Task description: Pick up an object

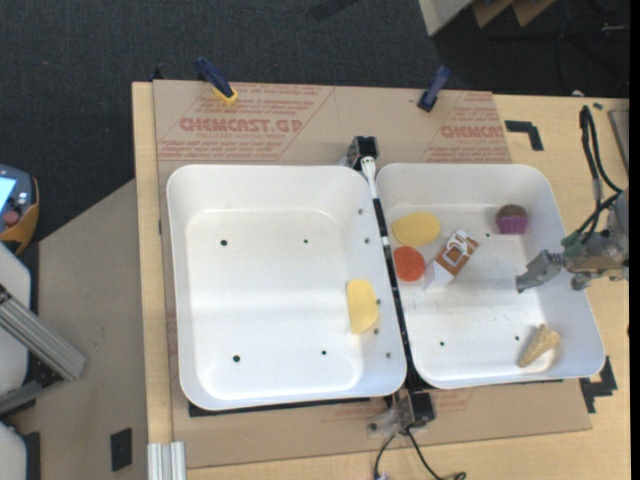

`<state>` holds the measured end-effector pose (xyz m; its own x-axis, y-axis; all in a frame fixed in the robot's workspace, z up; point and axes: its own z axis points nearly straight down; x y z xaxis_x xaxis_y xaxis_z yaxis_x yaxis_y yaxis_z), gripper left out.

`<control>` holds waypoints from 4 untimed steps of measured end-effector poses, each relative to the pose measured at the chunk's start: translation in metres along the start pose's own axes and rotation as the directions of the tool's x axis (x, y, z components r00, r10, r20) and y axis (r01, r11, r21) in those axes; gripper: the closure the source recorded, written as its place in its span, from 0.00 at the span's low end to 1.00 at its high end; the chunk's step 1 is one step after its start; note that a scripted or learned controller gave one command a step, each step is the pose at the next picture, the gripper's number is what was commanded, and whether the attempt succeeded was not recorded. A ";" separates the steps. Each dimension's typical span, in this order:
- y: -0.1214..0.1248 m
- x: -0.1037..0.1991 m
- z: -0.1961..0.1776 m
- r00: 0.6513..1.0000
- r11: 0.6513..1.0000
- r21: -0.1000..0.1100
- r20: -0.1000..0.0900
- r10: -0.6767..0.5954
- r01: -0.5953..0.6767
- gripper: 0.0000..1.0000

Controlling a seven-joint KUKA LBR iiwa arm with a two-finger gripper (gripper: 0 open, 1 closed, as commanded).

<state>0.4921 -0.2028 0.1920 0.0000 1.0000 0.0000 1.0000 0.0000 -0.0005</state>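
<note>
1. In the camera view, the two-finger gripper (532, 276) is seen at the right side of the right white bin (478, 176), reaching in from the right edge, with its grey tip pointing left and slightly downward over the bin floor.
2. Whether the gripper is parted or closed cannot be told, and nothing is seen held in it.
3. Only the end of the arm is shown; it is stretched roughly level across the bin's right rim.
4. Nearest the gripper, toward the bin's lower right corner, a pale tan, wedge-shaped object (538, 346) is lying on the floor, apart from the gripper.
5. Above the gripper, near the upper right of the same bin, a small purple rounded object (512, 218) is found.
6. Further left, near the bin's middle, a small brown-and-white block-like object (457, 255) is set at a tilt.
7. Just beside it, a round orange-red object (409, 262) is seen, and just above that, a yellow oval object (416, 229).
8. Beyond the divider, in the left white bin (250, 183), a yellow elongated object (362, 305) is lying close to the right wall.
9. Both bins are borne by a brown cardboard sheet (260, 118), which is held at its far edge by two blue clamps (215, 79).
</note>
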 end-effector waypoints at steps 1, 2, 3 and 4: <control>-0.009 0.024 0.113 1.000 1.000 0.004 -0.003 0.000 0.000 0.00; 0.050 0.042 -0.156 1.000 1.000 -0.021 0.006 -0.005 0.005 0.00; 0.064 0.050 0.085 1.000 1.000 -0.022 0.003 -0.001 0.001 0.00; 0.127 0.002 0.095 1.000 1.000 -0.020 -0.001 -0.004 0.004 0.00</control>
<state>0.6187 -0.2004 0.0972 -0.0038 1.0000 0.0007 0.9998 0.0038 0.0197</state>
